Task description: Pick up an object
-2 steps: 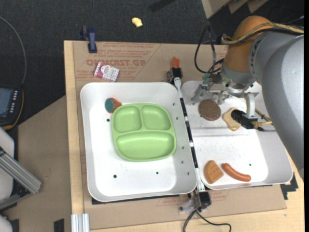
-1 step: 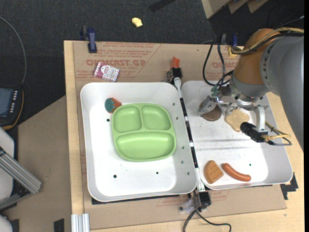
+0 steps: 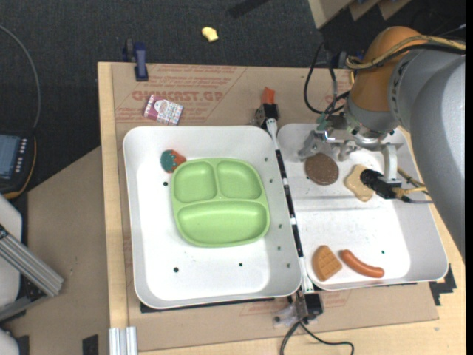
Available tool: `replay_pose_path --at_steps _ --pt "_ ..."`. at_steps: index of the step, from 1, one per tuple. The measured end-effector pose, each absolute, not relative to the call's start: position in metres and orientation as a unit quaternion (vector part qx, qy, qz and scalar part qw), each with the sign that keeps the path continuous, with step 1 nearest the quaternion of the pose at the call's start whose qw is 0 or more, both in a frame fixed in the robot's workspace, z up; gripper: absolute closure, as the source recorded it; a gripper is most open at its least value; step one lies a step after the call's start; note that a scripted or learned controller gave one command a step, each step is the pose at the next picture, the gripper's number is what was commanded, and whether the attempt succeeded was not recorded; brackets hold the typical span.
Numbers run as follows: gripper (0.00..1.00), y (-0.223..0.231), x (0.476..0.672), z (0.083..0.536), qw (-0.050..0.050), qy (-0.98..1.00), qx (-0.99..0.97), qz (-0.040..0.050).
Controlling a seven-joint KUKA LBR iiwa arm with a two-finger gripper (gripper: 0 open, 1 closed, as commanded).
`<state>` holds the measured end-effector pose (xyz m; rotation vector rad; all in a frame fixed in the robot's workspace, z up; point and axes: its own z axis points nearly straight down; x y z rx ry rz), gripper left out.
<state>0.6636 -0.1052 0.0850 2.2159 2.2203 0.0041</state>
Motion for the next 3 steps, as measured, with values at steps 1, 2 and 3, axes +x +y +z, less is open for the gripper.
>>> replay_pose_path --at_steps 1,2,3 --pt "0.0 -0.142 0.569 0.084 -0.002 0.705 0.709 -0.0026" --pt "0.0 -0.1 0.634 0.085 0.003 0.709 0.705 0.0022" --pt "1.0 -0.103 0.632 0.096 0.002 0.708 0.707 0.0011"
